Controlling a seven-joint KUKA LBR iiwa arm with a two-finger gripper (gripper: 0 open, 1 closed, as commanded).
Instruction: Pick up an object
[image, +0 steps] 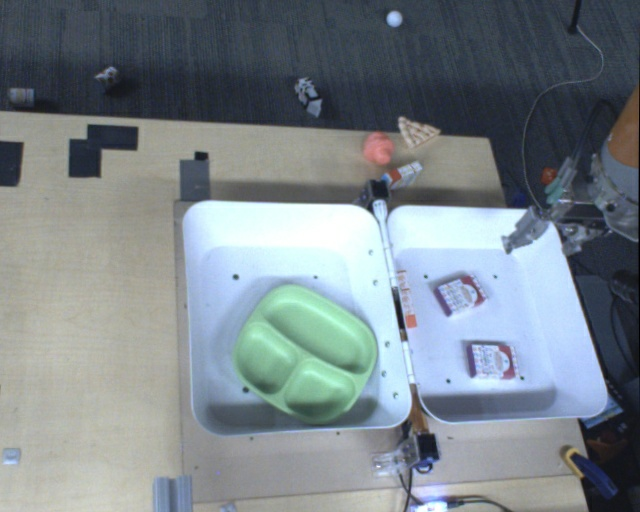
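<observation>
While the pincer (525, 235) hangs at the right white bin's (560, 400) far right rim, grip unreadable, nothing visibly held, two small flat red-and-white packets (460, 295) (491, 360) lie apart below, easy picks; the green divided plastic tray (305, 350) tilts in the left bin (205, 300).

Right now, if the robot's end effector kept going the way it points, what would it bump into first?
Probably the bare floor of the right shallow white bin. The end effector points down-left toward the upper red-and-white packet, but depth is unclear.
</observation>
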